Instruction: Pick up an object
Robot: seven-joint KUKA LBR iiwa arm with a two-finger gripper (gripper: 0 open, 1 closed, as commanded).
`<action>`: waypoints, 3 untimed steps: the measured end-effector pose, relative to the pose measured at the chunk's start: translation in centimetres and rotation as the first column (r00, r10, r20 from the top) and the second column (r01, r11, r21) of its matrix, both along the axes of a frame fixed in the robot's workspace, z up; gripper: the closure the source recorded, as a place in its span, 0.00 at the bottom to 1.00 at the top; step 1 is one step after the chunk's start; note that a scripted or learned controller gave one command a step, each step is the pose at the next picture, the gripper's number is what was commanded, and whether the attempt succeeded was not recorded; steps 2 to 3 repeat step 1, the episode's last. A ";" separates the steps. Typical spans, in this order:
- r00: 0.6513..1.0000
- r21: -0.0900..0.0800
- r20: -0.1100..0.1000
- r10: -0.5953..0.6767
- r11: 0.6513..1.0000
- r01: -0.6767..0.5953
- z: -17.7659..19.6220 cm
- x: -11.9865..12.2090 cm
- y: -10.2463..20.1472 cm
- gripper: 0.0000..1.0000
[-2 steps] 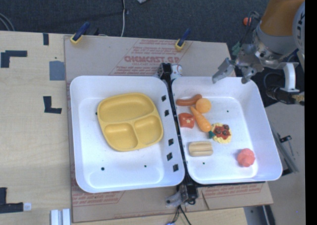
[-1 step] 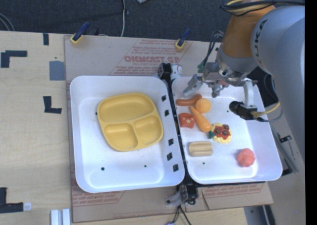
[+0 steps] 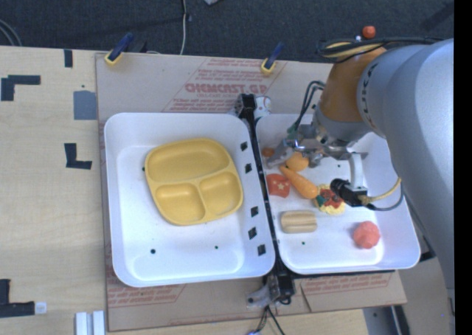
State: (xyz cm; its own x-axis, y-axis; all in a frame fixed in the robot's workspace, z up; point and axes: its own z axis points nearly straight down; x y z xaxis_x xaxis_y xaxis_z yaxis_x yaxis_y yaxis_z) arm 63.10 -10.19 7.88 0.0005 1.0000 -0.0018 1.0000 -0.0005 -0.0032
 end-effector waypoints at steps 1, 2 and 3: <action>1.000 0.001 0.005 0.003 1.000 -0.003 1.7 0.3 0.2 1.00; 1.000 0.001 0.005 0.003 1.000 -0.003 1.7 0.3 0.2 1.00; 1.000 0.001 0.005 0.003 1.000 -0.003 1.7 0.3 0.2 1.00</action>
